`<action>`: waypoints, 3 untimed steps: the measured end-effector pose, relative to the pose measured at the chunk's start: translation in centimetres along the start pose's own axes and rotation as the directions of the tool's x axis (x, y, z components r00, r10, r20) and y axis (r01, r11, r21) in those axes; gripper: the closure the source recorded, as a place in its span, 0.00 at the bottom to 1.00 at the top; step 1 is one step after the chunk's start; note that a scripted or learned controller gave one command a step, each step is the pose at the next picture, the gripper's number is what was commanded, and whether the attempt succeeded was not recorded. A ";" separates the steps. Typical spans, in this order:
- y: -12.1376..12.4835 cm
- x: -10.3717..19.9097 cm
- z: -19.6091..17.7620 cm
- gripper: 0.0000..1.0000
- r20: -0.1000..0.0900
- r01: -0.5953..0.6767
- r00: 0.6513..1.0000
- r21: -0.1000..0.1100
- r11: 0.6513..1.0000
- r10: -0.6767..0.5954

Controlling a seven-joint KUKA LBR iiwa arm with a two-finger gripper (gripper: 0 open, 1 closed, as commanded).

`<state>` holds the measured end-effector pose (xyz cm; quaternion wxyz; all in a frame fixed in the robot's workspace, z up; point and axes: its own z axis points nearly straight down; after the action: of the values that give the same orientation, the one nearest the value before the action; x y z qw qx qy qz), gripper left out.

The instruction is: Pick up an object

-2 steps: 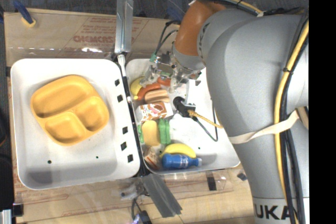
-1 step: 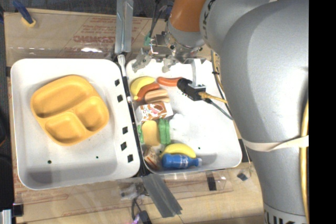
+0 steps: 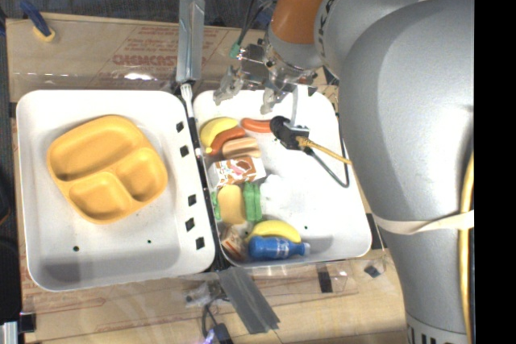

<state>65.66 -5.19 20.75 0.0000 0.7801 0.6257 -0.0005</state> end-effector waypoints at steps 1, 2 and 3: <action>-6.3 -4.7 1.7 0.00 0.000 0.062 0.998 0.005 0.998 -0.062; -2.6 -7.9 11.3 0.00 -0.001 0.126 0.992 -0.005 0.992 -0.126; -9.2 -6.5 11.3 0.00 -0.003 0.207 0.978 -0.003 0.978 -0.207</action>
<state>55.25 -9.52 9.43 0.0001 0.7109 0.7033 0.0014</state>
